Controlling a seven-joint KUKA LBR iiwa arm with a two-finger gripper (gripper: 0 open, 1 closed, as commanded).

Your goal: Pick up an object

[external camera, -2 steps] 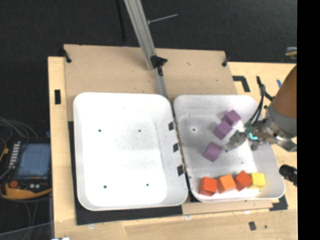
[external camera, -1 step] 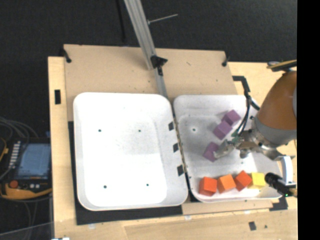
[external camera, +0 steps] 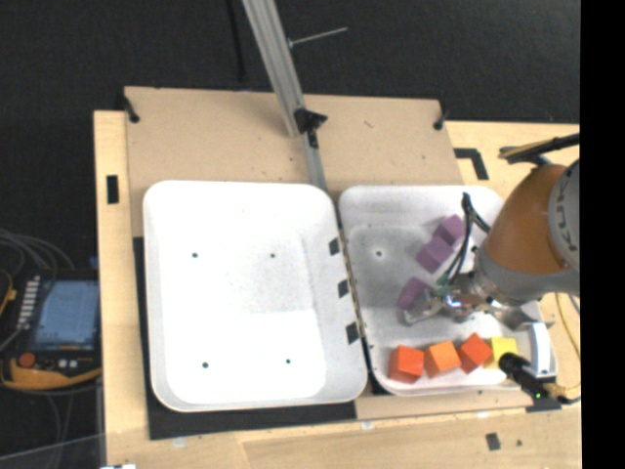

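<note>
Right bin [external camera: 391, 203] carries all the blocks; left bin [external camera: 234, 291] alongside it. Gripper [external camera: 439, 306] down inside right bin, mid-bin toward its right wall, right at lower purple block [external camera: 413, 293] — touching or just beside, can't say which. Open or closed: cannot tell, too blurred and tucked under wrist. No block visibly gripped.

Two more purple blocks [external camera: 441, 242] further toward bin's far edge, lying close together at a slant. Along near edge, a row: orange-red block [external camera: 406, 362], orange block [external camera: 441, 358], second orange-red block [external camera: 476, 352], yellow block [external camera: 504, 348] at near-right corner, partly hidden.

Handling, judged from looks: small, stiff, prob. light blocks w/ flat faces, not fragile; smooth sides could slip on a corner pinch. Best hold: across two opposite flat faces, mid-height, approx. square to block. Row blocks packed edge to edge, little room between; lower purple block stands freer, so the easier take.
</note>
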